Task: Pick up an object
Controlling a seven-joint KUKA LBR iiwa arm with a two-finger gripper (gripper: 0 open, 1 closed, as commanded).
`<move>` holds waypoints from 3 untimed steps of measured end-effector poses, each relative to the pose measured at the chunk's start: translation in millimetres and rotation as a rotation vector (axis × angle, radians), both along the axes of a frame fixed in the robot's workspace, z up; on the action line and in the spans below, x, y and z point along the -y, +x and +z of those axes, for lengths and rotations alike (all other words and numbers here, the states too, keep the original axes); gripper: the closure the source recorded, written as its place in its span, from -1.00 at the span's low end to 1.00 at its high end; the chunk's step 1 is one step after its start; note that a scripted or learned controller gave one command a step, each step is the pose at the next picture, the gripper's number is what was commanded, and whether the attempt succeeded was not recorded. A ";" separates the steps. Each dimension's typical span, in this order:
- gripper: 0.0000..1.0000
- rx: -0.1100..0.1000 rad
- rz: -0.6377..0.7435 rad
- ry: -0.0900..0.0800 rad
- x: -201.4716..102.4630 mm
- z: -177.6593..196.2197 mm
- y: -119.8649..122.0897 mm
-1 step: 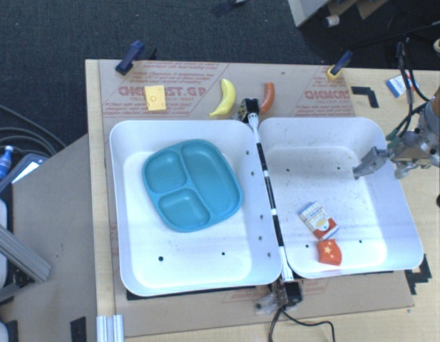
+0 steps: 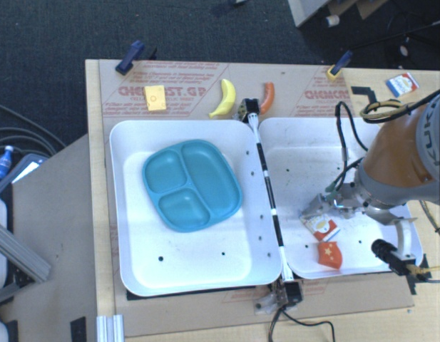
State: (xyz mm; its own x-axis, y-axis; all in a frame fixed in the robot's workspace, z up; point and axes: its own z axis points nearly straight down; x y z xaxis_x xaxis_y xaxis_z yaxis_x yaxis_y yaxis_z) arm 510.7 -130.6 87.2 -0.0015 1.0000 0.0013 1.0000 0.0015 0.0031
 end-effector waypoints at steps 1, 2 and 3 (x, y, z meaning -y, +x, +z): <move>-1.00 0.009 -0.001 -0.001 -36.3 2.1 93.6; -1.00 -0.002 0.000 -0.002 -37.1 -1.7 156.3; -1.00 -0.004 0.000 -0.002 -38.6 -2.1 155.9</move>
